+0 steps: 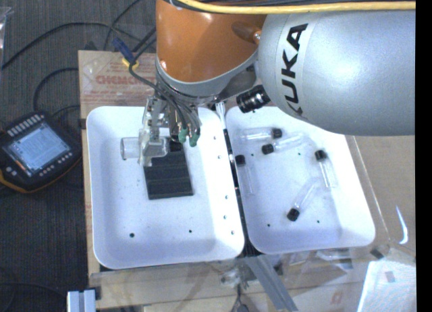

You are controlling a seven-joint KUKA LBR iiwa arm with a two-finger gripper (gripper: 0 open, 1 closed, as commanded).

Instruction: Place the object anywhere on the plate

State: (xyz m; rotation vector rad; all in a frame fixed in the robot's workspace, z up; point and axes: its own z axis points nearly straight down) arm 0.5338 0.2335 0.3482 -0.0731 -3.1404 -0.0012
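The grey KUKA arm (337,54), nearest the lens, crosses the top of the view from the right, and its orange band (202,27) sits above the wrist over the back edge of the left bin (115,223). Below the wrist the gripper (154,143) hangs over the upper part of that bin, and a clear tube (133,148) lies crosswise at its fingers, sticking out to the left; the tube looks clamped between them, though the clutter of cables and green-tipped parts there makes the contact hard to read. Directly under and just in front of the gripper lies the dark ribbed plate (169,175), flat on the bin floor, its upper end hidden by the gripper. The tube sits at the plate's upper left corner, and whether it touches the plate cannot be told. In the right bin (351,229) about 4 more clear tubes with black caps (307,196) lie scattered, well apart from the plate. The 2 bins stand side by side on the worktop (101,74), and a handheld control pendant (34,152) lies on the floor at the left.
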